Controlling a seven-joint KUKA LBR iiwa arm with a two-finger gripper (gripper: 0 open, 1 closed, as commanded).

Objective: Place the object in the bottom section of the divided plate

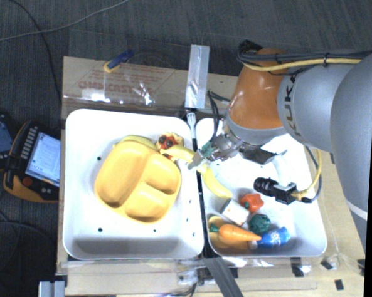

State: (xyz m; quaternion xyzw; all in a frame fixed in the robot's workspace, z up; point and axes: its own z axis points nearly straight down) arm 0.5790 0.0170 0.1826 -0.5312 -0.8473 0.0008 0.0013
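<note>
A yellow plastic banana [216,184] lies curved in the right white bin [308,212], close to the wall that divides the two bins, just below the end effector [206,153]. Whether the end effector is apart or together cannot be told from this view; nothing is visibly clamped in it. The yellow divided plate [138,181] sits in the middle of the left white bin [80,232], tilted, with a small orange and dark toy [168,140] and a second yellow curved piece [176,152] at its upper right rim. Toward the lower right of the frame, the right bin holds an orange carrot [234,234], a red pepper [252,201], a green piece [259,221] and a blue piece [275,237]. The grey arm with its orange band [258,99] fills the upper right of the frame above the desk [115,77].
</note>
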